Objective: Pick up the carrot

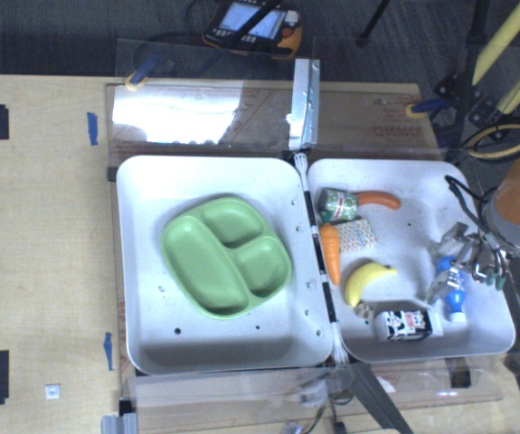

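My pincer (463,265) at right edge, grip state unclear, probably empty. Carrot (331,252) mid-frame: stiff, light, smooth; grab mid-body across width.

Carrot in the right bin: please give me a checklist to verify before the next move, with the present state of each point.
1. Carrot in view, by the right bin's left wall: ok.
2. Carrot top uncovered: ok.
3. Room around carrot: not ok; banana and green can lie close.
4. Claw above carrot: not ok; it is near the bin's right side.
5. Claw open: cannot tell.
6. Blue and white bottle close to claw, may be bumped: not ok.
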Motion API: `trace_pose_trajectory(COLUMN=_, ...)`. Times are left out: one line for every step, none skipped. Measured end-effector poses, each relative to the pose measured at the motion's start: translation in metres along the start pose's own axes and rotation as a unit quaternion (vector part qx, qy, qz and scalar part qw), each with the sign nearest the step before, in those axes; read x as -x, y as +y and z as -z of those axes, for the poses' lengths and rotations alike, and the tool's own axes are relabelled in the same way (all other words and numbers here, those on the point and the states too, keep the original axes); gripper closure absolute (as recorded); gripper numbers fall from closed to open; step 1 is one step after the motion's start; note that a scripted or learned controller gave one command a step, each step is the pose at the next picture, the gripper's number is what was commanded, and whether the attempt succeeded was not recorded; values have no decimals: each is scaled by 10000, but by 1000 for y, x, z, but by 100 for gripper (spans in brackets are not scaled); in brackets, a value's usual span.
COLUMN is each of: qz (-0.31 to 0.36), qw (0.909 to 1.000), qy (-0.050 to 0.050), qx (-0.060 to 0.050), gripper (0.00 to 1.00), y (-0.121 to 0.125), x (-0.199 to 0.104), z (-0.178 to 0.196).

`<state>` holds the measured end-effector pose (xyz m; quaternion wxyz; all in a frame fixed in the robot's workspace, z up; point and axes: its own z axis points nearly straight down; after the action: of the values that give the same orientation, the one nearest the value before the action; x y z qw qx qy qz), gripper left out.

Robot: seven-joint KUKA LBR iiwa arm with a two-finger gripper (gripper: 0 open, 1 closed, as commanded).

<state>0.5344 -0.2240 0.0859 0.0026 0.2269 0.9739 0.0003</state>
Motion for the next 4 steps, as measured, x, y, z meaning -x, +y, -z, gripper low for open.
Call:
trace_pose_trajectory(qz=2471, qw=9690, qy=-24, qx=5, gripper=0, y=5, x=8, z=0)
trace_pose_trajectory(qz=593, qw=9982, qy=15, qx=2, gripper=0, y=42, x=-29, z=53)
trace_pose_trajectory(qz=3168, qw=9485, qy=-19, qx=12, gripper=0, y=59, x=-34, z=1)
trace_pose_trajectory(qz=-165, qw=9999, qy=-8, qx=-1, gripper=0, y=16, x=31, z=46)
